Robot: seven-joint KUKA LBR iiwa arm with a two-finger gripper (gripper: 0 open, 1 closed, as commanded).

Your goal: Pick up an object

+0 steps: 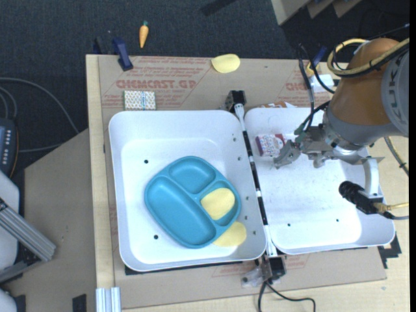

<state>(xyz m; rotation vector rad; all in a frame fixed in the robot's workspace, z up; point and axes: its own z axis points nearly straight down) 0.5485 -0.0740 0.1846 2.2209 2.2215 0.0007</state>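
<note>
Far to the left of the claw, the left bin [123, 135] holds a blue divided plate [179, 203]. A yellow piece [219, 202] sits in the plate's compartment nearest the claw. A second yellow piece [232, 235] lies against the plate's lower edge, partly tucked beneath it. All three are well apart from the claw, across the wall between the bins.

Just left of the claw, and slightly above it in the view, a small red-and-white packet [268, 143] lies in the near corner of the right bin [312, 207]. It is close to the dividing wall. The claw [288, 156] is low over the bin floor with its tip right beside the packet, perhaps touching its edge. Whether the claw is wide or narrow cannot be told from this slant, and nothing is seen held in it.

The packet looks the likeliest thing to pick. The main risk is its place in the corner. If the claw closes from one side, it may push the packet against the wall or slide it along the floor instead of trapping it. The wrapper also looks thin and flat, so the claw may close above it or pinch only a loose edge that slips out on the lift. Going down too near the wall could strike the rim.
</note>
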